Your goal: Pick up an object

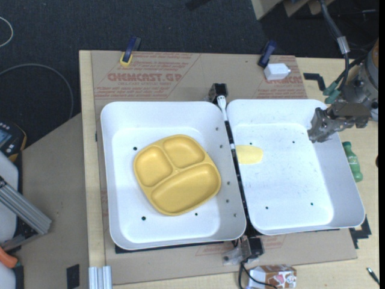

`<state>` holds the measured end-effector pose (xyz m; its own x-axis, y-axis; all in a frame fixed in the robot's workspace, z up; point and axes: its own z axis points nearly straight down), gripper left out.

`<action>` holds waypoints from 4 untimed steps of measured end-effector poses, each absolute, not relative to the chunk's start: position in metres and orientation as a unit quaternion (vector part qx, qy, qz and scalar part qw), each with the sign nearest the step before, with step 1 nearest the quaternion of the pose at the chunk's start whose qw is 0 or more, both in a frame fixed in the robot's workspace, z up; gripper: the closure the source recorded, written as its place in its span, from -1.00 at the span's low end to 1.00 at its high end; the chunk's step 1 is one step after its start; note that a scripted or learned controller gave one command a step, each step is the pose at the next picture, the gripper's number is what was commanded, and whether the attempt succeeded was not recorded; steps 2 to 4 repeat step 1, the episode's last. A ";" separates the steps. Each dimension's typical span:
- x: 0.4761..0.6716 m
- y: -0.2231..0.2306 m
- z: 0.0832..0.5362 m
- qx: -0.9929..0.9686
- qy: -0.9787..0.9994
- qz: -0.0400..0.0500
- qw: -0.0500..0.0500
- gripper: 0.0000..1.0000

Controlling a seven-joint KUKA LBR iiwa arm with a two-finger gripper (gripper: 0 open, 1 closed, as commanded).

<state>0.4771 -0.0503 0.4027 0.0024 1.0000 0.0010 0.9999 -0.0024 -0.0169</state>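
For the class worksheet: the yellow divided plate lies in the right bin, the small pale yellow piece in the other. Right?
No. The camera view shows the yellow divided plate in the left bin; the small pale yellow piece lies in the right bin.

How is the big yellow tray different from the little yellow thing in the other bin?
The yellow divided tray is much bigger than the small yellow piece. The tray has three compartments; the piece looks plain and flat. The tray lies mid left bin; the piece sits against the right bin's left wall. Both are yellow.
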 end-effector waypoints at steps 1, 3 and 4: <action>0.478 0.024 0.337 -0.704 -0.710 0.003 0.004 1.00; 0.478 0.024 0.337 -0.704 -0.710 0.003 0.004 1.00; 0.478 0.024 0.337 -0.704 -0.710 0.003 0.004 1.00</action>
